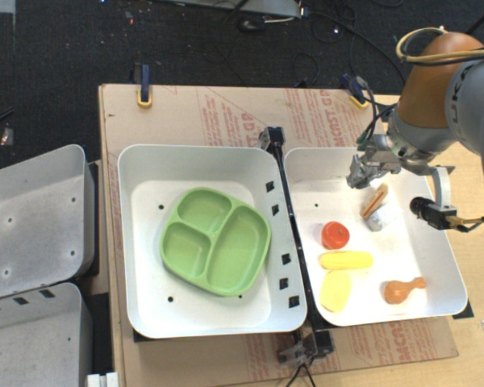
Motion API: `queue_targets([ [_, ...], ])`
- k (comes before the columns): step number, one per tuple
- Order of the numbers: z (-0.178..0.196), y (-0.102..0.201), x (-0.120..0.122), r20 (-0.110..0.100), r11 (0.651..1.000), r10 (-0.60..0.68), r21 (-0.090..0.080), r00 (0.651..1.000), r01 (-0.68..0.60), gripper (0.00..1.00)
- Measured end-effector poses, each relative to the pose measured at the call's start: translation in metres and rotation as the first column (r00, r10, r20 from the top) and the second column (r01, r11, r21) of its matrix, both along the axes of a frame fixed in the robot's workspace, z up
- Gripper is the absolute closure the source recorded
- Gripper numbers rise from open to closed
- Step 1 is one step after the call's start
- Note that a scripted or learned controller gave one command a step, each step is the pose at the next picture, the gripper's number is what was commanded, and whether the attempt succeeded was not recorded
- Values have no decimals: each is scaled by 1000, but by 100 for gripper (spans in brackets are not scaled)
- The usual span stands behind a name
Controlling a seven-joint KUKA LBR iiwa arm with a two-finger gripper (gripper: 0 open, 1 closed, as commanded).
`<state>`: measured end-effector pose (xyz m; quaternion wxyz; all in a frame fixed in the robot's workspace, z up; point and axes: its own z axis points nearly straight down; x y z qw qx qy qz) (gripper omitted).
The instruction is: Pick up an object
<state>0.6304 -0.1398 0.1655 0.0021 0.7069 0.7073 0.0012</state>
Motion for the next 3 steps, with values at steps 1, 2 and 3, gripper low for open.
queue_targets([
  [1,62,-4,-3,2,1000,1,-1,1000,-1,100],
  [2,116,-4,-2,3,1000,3,-1,1000,-3,100],
  [3,106,36,-18,-6,1000,4,1,1000,-4,100],
])
